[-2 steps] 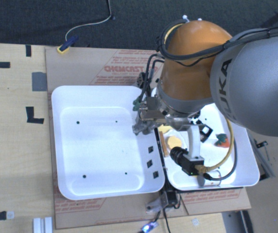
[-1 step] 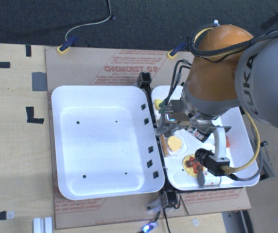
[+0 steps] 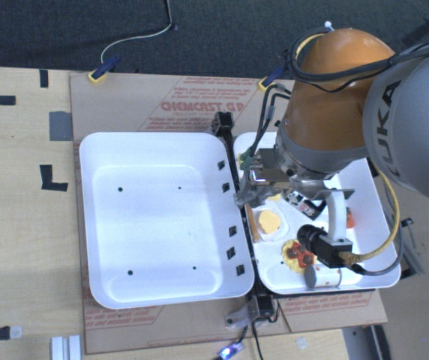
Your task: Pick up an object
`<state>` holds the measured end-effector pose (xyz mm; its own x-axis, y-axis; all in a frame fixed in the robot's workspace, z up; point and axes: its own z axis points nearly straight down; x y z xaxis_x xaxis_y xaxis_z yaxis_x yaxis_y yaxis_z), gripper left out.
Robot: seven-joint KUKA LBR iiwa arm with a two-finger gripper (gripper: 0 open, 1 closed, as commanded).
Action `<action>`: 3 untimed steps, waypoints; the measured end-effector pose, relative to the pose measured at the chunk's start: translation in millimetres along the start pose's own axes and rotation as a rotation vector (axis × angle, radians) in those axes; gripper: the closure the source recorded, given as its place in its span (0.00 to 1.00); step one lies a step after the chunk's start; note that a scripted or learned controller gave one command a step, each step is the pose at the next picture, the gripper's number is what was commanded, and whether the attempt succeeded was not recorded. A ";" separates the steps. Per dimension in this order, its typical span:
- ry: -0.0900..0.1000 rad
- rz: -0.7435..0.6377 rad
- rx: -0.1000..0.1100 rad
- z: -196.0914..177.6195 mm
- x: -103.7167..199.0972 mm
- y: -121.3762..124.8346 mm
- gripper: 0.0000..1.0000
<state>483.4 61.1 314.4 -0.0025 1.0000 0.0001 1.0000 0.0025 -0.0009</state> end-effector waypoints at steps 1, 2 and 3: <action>-0.001 0.001 0.001 0.6 -0.7 -0.1 0.00; -0.002 0.000 0.014 135.3 26.9 -2.6 0.00; 0.000 0.000 0.006 118.6 26.1 -1.2 1.00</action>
